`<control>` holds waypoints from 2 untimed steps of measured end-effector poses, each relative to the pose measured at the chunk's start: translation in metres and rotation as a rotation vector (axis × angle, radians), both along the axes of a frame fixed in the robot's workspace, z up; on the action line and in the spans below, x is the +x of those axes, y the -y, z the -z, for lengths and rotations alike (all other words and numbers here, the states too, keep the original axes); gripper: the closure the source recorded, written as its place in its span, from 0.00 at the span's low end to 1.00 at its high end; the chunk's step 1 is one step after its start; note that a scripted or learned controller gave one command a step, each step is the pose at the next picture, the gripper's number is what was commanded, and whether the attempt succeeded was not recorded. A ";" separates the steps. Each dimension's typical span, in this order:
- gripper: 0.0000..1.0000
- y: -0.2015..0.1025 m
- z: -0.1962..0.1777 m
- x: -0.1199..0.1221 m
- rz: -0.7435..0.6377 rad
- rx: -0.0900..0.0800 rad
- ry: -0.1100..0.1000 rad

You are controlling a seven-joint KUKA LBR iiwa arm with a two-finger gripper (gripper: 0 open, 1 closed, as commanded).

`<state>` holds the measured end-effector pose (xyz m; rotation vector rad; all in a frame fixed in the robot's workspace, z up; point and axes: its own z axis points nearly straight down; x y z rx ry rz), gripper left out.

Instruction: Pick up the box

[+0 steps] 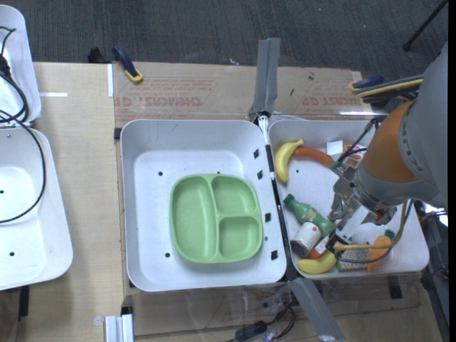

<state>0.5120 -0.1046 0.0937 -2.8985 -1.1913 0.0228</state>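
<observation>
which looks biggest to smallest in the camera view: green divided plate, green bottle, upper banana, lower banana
1. green divided plate, by far the largest.
2. upper banana.
3. green bottle and lower banana look alike; the lower banana is partly covered, so I won't rank them.

Dark grey carpet floor far above pincer, wood bench well left, cardboard sheet up-left, blue clamp at bench edge, even overhead light
</observation>
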 end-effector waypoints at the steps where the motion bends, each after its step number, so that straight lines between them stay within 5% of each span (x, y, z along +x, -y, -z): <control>1: 0.00 0.000 0.000 0.000 0.000 0.000 0.000; 2: 0.00 0.001 0.005 0.049 0.007 -0.002 0.008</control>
